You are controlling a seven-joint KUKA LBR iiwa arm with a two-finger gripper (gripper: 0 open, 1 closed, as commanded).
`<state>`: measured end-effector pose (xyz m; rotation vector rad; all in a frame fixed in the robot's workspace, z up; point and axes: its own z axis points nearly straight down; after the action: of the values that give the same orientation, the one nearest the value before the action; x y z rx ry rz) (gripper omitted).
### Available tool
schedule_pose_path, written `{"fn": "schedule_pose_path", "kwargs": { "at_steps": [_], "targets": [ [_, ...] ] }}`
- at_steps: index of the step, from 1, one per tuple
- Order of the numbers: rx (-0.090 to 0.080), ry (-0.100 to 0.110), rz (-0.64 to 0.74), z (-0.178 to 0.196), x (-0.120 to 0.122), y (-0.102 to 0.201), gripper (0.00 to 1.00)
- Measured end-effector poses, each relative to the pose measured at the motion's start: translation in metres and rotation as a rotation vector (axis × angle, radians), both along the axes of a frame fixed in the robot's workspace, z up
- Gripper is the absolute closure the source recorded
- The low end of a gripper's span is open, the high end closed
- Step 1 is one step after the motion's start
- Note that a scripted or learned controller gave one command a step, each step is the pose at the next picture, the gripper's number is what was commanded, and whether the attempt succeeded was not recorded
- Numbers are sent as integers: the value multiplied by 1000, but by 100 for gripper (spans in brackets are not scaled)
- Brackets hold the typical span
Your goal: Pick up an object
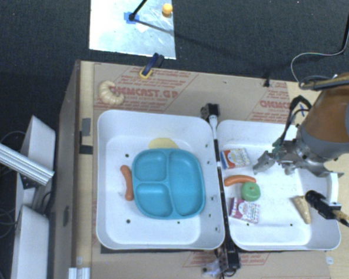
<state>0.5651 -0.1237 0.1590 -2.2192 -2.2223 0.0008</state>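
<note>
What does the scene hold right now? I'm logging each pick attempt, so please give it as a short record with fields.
left bin: blue divided plate, sausage, yellow item partly behind the plate
right bin: sausage, green round item, two small cartons, cone
end effector: over right bin, near upper carton
held: nothing visible

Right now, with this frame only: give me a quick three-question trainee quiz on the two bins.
1. True or false: the blue divided plate lies in the right bin.
2. Which thing touches the green round piece? A) orange sausage B) cone C) yellow disc
3. Fill in: the pincer hovers over the ___ bin.

Key: 1 false, it lies in the left bin. 2 A. 3 right.
</note>
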Motion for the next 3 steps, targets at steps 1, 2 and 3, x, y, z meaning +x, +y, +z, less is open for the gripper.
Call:
{"fn": "schedule_pose_path", "kwargs": {
  "at_steps": [1,2,3],
  "targets": [
    [0,-2,1,-75,-14,28,0],
    [-1,-5,1,-64,-13,28,100],
    [0,-4,2,-64,-13,28,0]
  ]
}}
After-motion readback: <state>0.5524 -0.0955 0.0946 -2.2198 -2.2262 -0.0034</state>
